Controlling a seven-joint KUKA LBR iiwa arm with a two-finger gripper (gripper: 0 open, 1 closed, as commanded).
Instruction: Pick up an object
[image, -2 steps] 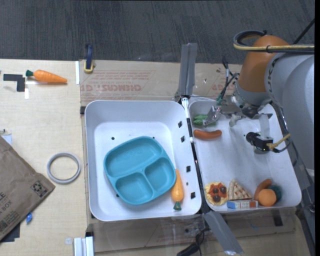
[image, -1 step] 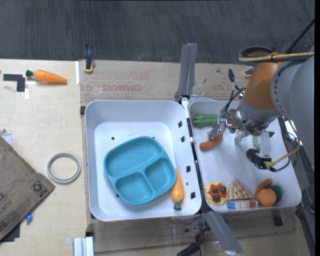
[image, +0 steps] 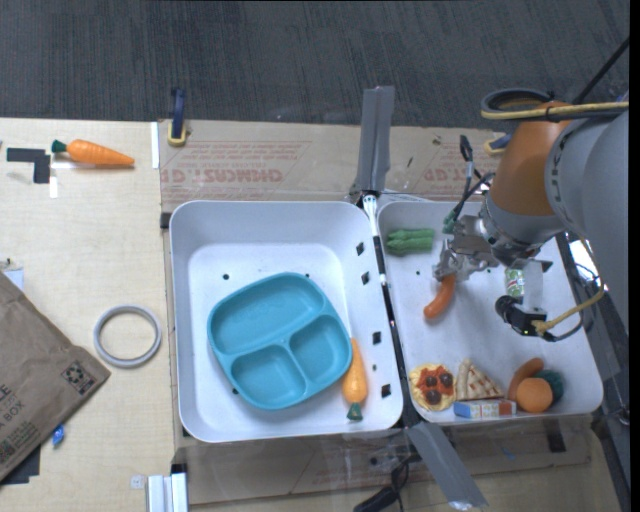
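Nearest me, along the front wall of the right bin (image: 590, 395), lie a small pizza (image: 432, 387), a sandwich wedge (image: 478, 381), a flat blue-and-red packet (image: 482, 408) and an orange fruit (image: 535, 393), all crowded together, so I'd leave those alone. In the left bin (image: 185, 300) a blue divided tray (image: 280, 340) sits with a carrot (image: 355, 375) just beside its right edge. My target is further in: an orange-red sausage (image: 438, 299) lying tilted on bare floor of the right bin. The gripper (image: 452, 264) is right above its upper end, possibly touching it; I cannot tell how far the fingers are spread, nor whether they have anything between them. To do this well I'd want the fingers astride the sausage's narrow width, low enough to close on its middle, then lift straight. Beyond it, a green vegetable (image: 410, 240) lies near the far wall, clear of the approach
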